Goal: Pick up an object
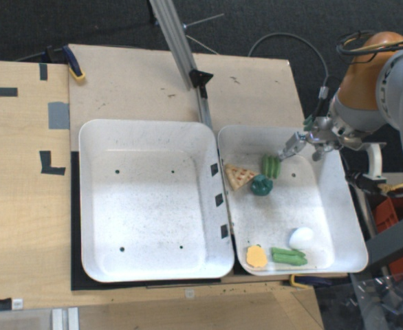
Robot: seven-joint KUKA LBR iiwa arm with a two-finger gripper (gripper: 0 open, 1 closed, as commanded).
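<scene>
We see a light wooden tabletop (23, 205) with grey tape marks at its left. Directly on it: two shallow white plastic bins side by side, the left bin (91, 184) and right bin (339, 212) touching along their inner edges. A blue-and-yellow clamp (73, 64) sits at the back-left board edge. A slanted grey aluminium rail (177, 36) meets the board behind the bins.

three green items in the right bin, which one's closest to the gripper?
The upright light-green piece near the bin's far side, just left of the gripper. The dark teal lump sits below it; the long green pod lies at the near edge.
</scene>
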